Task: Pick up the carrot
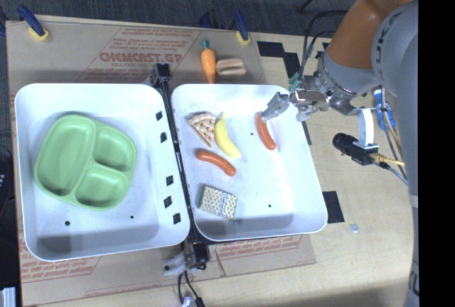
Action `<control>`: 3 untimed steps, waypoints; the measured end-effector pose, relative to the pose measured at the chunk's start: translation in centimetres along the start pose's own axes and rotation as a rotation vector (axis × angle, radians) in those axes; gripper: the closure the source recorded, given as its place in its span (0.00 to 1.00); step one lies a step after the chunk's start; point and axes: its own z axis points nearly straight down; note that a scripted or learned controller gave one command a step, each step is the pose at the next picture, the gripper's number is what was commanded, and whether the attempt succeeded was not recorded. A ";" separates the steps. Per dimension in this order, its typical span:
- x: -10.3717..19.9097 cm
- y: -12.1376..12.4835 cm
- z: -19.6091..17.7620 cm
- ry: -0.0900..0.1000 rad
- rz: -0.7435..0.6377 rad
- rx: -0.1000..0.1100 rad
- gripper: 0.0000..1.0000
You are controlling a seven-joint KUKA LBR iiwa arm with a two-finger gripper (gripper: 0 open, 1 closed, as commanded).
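- Behind the right bin (pixel 302 178), outside its far rim, the carrot (pixel 207 62) lies on the cardboard (pixel 142 50), just beside a small hot-dog bun (pixel 230 68).
- At the right bin's far right corner, the gripper (pixel 274 109) hangs low, close to a sausage (pixel 265 131). I cannot tell how wide it stands.
- Risk: the gripper is well apart from the carrot and near the wrong food, so a descent here would likely catch the sausage.
- Risk: the bun crowds the carrot, and the bin rim lies close in front; a grasp could knock either or take the bun along.
- Right bin: a pizza slice (pixel 202 126), a banana (pixel 227 138), a second sausage (pixel 215 162), the first sausage, and a patterned square packet (pixel 217 202).
- Left bin (pixel 28 227): a green divided plate (pixel 85 160), with nothing on it.
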 end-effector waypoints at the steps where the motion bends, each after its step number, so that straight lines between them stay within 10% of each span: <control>1: -1.1 -3.6 13.6 0.001 0.003 0.000 0.00; 2: 3.9 2.9 0.8 0.000 -0.027 -0.003 0.00; 3: 8.2 4.0 13.2 -0.001 0.172 -0.008 0.00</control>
